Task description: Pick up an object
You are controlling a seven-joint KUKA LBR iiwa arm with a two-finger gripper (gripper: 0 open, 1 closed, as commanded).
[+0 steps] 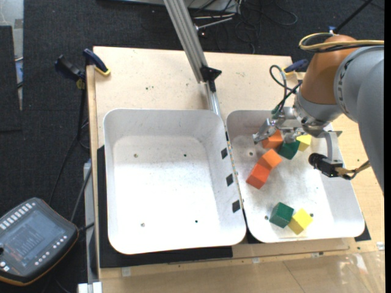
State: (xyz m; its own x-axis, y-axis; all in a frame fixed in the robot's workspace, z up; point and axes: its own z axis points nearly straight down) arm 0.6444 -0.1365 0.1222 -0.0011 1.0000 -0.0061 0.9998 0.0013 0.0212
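A pale wooden tabletop (159, 72), speckled with small dark marks, carries two shallow white bins side by side. The left bin (116, 163) sits toward the tabletop's left edge; the right bin (342, 206) sits toward the right edge and holds the blocks. The grey arm with its orange band (324, 72) reaches in from the right, and its gripper (282, 130) hangs over the far end of the right bin, above a tight cluster of an orange block (273, 140), a green block (289, 149) and a yellow block (303, 141). Whether the fingers are apart or together I cannot tell (the wrist hides them). Near the bin's middle lies a long orange block (263, 168), tilted. Near its front edge a second green block (281, 215) touches a second yellow block (299, 221). A metal pole (183, 29) slants across the tabletop's far edge. Dark carpet (49, 29) surrounds the tabletop, with what looks like a control pendant (30, 240) at the lower left.
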